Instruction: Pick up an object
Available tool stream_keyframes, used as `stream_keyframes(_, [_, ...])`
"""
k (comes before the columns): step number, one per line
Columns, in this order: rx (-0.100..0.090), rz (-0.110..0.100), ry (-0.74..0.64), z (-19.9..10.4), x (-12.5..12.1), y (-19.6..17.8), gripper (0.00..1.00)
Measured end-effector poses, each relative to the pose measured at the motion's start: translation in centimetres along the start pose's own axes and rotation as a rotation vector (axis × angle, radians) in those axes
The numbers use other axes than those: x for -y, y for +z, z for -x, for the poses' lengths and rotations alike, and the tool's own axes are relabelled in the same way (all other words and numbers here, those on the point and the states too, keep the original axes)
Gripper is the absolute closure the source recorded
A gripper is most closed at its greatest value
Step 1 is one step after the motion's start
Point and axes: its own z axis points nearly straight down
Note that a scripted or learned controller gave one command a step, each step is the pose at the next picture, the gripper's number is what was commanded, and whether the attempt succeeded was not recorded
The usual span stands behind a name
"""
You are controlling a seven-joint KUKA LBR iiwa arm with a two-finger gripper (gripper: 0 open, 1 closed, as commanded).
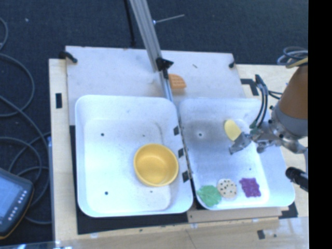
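progress: nothing lifted yet; the grasp is still to come, i judge.
gripper (243, 143): low in the right bin (207, 119), just beside the yellow piece; whether its fingers are spread or pressed together, i cannot tell.
yellow piece (232, 129): small, rounded, smooth, near the right bin's far edge.
near edge: fuzzy green disc (209, 194), speckled cookie (226, 188), purple lump (250, 187).
left bin (98, 121): glossy yellow bowl (155, 164).

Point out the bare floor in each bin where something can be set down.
Left white bin: open everywhere except around the yellow plastic bowl at its right. Right white bin: bare middle and left side. Crowded along the near edge with the green piece, spotted round cookie and purple piece, and by the yellow object beside the pincer.
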Motion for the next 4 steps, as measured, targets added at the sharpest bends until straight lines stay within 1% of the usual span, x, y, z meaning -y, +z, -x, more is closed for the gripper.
stream_keyframes(1, [0.000,0.000,0.002,0.0,0.0,0.0,0.00])
stream_keyframes(2, [0.002,-0.005,0.005,-0.4,-0.1,4.3,0.00])
stream_keyframes(3, [0.002,-0.005,0.004,0.4,0.1,8.8,0.00])
stream_keyframes(4, [0.003,-0.002,0.005,0.6,0.0,11.4,0.00])
